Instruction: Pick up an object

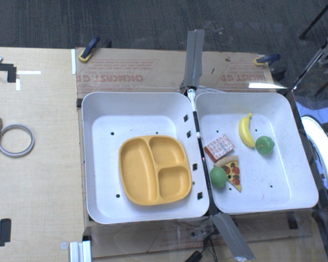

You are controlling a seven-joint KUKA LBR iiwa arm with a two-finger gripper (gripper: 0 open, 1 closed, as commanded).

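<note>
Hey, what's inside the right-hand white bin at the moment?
The right bin holds a banana, a green ball, a small patterned box, a pizza slice toy and another green ball touching its edge. Whatever lies beneath these items is covered.

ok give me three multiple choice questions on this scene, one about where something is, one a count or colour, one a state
1. Where is the yellow divided tray?
A. in the left bin
B. in the right bin
C. on the bench beside the tape roll

2. How many green round fruits lie in the right bin?
A. one
B. two
C. four

3. How does the banana lie?
A. on the pizza slice
B. in the tray
C. on the bin floor, beside a green fruit

Answers:
1. A, the tray sits on the left bin floor.
2. B, one green fruit is by the banana and another green fruit by the pizza slice.
3. C, it rests on the white floor.
</note>
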